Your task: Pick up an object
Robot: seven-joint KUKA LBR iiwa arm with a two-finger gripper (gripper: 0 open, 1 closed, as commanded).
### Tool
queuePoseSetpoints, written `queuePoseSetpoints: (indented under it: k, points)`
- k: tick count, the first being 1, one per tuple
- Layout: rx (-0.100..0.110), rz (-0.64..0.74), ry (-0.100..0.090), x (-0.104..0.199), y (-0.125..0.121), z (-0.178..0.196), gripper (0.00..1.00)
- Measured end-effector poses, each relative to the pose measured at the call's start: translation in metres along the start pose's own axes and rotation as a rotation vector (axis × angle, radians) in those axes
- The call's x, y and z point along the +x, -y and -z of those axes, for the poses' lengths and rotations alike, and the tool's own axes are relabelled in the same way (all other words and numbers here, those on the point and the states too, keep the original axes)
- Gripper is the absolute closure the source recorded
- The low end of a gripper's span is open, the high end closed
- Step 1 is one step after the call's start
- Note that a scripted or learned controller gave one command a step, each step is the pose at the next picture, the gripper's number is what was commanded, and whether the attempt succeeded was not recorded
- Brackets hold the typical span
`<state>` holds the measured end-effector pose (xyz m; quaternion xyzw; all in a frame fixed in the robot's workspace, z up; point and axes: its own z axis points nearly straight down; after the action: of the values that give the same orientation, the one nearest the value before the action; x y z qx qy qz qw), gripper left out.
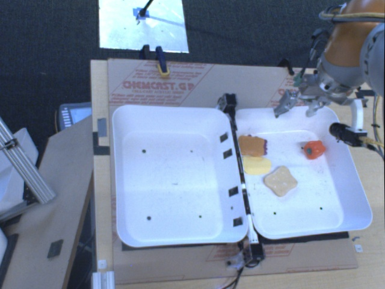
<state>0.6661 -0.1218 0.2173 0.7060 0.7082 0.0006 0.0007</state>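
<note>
While our gripper [299,104] hovers with fingers spread over the right bin's [355,212] far edge, toast [280,180] lies mid-bin. It looks light and stiff; we'd pinch its edges.

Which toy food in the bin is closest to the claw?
The little red-orange piece, alone near the right bin's right side. It lies just below the claw. The brown, yellow and tan pieces sit farther left, by the divider.

One fixed camera looks down at a slant on both bins [180,221], arm [355,35] entering right.
</note>
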Motion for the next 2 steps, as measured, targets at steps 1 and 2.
queuePoseSetpoints:
  k: [1, 2]
  points:
    - [0.004, 0.006, -0.003, 0.069, 0.047, -0.006, 0.0]
    - [-0.003, 0.003, 0.0, 0.064, 0.044, 0.006, 1.0]
